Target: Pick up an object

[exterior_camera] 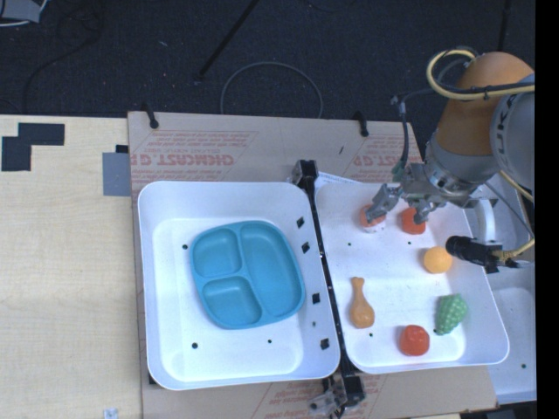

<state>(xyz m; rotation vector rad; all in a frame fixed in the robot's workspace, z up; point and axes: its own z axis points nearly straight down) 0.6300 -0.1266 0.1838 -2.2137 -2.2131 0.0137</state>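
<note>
We are looking down at a slant on a desk (52, 260) carrying two white bins side by side.

Nearest us, in the right bin (489, 352), a red ball (414, 340) is lying close to the front wall. Just beside it, to the right and slightly farther back, a green bumpy toy (450, 313) is resting. To the left of these, an orange drumstick-shaped toy (361, 303) is lying with its thin end pointing away from us. Farther back, a yellow-orange ball (437, 259) is sitting near the right wall, close to a black part of the arm (476, 251).

In the left bin (166, 225), a blue tray (246, 273) with three compartments is lying flat and slightly turned, taking up the middle of the floor. Black clips (319, 269) are joining the two bins along their shared edge.

Toward the back of the right bin, the end effector (395, 208) is hanging low over the floor, its two fingers spread apart. Its left finger is reaching down over a small red and white thing (374, 220), and its right finger is ending just above a small red thing (412, 222). Both are resting on the bin floor, and neither is sitting between the fingers, so we are seeing the end effector open with nothing in its hold.

Behind it, the grey wrist (458, 160) is rising to the orange band (480, 103), with a yellow cable (441, 68) looping beside it.

Farthest from us, a cardboard sheet (227, 151) is lying under both bins, and beyond it dark carpet (131, 42) is stretching away.
</note>
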